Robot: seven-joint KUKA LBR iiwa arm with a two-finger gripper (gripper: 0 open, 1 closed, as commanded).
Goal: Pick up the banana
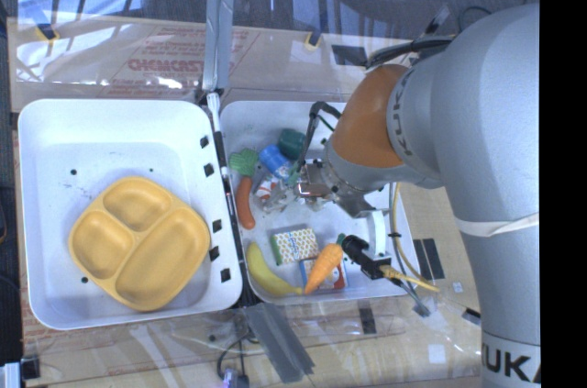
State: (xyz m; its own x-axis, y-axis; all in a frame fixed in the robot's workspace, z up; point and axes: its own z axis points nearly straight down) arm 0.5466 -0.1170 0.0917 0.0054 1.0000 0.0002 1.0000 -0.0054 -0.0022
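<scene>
The left bin (37, 194) holds a yellow divided plate (138, 241), lying toward its front edge. A hinged divider (215, 184) runs between the two bins.

In the right bin (240, 116), a green piece (244, 161) sits near the left wall, with an orange-red sausage-like item (245, 205) just below it along the same wall. The banana (266, 274) lies in the front left corner, curved along the front edge, its right end touching the carrot (323, 267). A small patterned box (293, 244) rests just above the banana. A blue item (273, 160) and a dark green one (292, 140) lie toward the back of the bin.

The end effector (307, 186) hangs over the middle of the right bin, above and well right of the banana; whether its fingers are spread or pressed together cannot be told. The arm (459, 129) covers the bin's right side.
</scene>
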